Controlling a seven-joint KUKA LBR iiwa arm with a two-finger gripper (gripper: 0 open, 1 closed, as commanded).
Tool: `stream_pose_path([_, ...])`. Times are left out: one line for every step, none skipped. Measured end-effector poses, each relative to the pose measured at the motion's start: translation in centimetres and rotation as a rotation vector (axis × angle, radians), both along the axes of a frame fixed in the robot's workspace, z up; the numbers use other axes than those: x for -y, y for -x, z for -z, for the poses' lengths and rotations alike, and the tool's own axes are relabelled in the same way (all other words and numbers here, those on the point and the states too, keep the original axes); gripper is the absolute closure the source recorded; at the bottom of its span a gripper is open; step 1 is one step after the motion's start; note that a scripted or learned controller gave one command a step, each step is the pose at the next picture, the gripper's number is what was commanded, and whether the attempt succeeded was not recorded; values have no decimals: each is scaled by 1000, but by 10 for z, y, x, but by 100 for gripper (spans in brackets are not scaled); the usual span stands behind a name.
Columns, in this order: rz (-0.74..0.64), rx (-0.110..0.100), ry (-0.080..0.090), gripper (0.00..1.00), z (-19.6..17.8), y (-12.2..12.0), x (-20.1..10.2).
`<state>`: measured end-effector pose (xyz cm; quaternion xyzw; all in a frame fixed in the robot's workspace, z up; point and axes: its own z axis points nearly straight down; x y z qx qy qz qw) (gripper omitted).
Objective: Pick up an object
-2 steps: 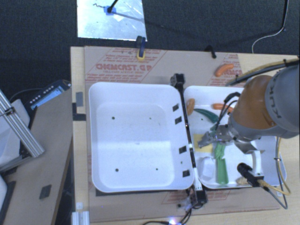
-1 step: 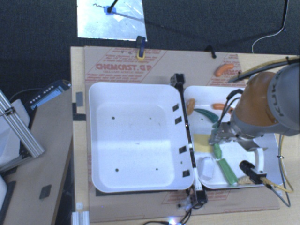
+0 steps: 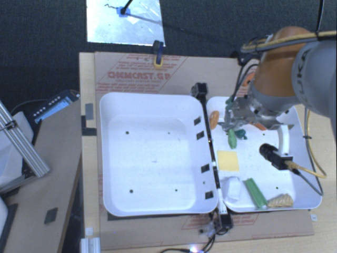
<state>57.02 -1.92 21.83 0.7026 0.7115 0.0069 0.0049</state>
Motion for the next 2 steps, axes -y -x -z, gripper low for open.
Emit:
stream_pose_path([3, -7, 2, 100, -24, -61, -50])
stream_pose_path([1, -21, -1, 100, 33, -42, -136])
